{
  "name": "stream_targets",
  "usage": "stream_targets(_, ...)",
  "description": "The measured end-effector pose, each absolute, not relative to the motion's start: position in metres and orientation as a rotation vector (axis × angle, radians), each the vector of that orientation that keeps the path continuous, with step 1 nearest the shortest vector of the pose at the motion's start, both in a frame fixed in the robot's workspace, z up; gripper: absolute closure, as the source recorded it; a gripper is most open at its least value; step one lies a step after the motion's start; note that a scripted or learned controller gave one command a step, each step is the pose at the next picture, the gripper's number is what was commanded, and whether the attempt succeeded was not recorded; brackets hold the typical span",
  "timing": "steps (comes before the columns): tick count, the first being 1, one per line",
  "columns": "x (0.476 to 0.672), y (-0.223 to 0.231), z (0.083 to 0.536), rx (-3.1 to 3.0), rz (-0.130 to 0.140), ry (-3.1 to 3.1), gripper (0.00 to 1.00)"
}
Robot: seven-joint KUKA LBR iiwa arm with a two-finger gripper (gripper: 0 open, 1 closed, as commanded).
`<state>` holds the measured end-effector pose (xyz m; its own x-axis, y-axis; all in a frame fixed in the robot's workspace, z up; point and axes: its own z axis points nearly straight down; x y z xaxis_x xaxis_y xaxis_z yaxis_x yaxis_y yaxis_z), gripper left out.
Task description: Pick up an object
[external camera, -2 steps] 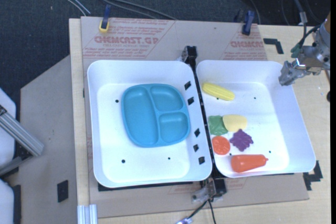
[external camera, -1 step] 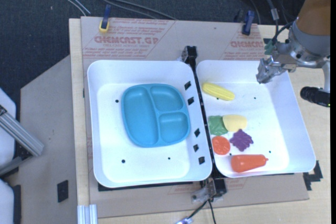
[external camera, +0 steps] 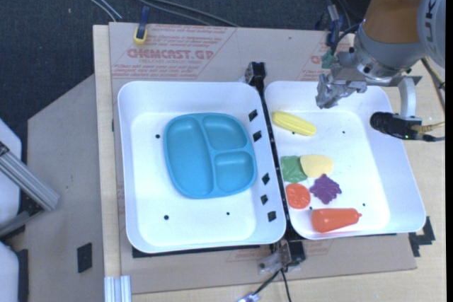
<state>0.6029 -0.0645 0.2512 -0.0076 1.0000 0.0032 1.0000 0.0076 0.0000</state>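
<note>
You have the end effector (external camera: 329, 97) low over the far edge of the right bin (external camera: 396, 152), near that bin's far left corner; nothing shows in its grip, and you cannot tell whether it is open or closed. Six small toys lie in the right bin, all toward its left side. A yellow corn (external camera: 294, 124) lies closest to the end effector, just toward the near side of it and apart from it. Nearer the bin's middle, a green piece (external camera: 292, 167) and a pale yellow piece (external camera: 316, 165) lie touching, side by side. Just below them sit a red round piece (external camera: 298, 196) by the left wall and a purple piece (external camera: 325, 188) beside it. An orange carrot (external camera: 335, 219) lies along the near edge. The left bin (external camera: 141, 152) carries a blue divided plate (external camera: 209, 154), flat, about centred. Both bins rest side by side on the counter (external camera: 177, 53).
</note>
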Motion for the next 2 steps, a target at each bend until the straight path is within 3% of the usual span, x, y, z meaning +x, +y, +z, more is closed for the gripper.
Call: stream_targets(2, 0.622, 0.048, 0.238, -2.213, 0.001, -2.226, 1.00)
